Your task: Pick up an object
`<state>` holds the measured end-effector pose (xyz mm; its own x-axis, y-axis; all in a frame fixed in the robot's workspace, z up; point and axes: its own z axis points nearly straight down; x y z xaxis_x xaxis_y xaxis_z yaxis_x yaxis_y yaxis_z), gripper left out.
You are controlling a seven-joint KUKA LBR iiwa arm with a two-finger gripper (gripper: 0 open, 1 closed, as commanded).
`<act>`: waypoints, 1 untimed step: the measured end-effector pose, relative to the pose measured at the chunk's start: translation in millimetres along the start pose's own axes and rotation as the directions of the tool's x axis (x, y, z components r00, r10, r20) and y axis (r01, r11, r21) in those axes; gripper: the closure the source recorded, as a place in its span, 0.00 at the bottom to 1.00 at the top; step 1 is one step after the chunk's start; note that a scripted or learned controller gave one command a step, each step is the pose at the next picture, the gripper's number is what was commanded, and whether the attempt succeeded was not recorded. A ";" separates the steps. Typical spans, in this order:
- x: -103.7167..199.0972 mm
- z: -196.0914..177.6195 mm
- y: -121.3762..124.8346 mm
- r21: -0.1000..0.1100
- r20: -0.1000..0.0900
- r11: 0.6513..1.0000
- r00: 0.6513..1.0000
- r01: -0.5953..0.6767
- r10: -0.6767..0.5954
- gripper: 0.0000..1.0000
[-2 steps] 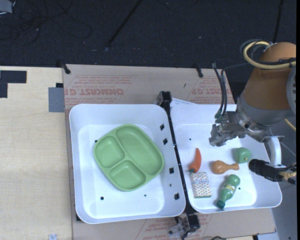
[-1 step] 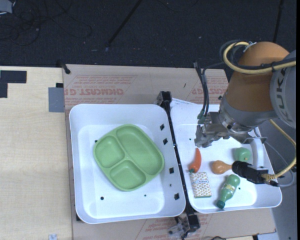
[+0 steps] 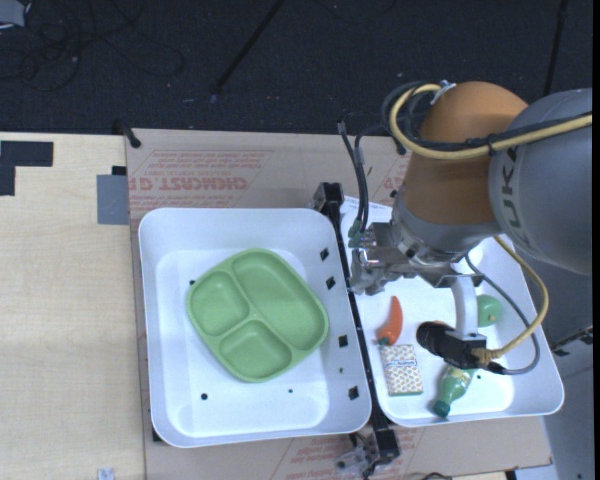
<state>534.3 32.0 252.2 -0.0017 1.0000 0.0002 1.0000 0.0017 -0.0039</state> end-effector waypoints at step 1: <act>42.6 15.9 -3.5 0.002 0.000 1.000 1.000 -0.001 0.001 1.00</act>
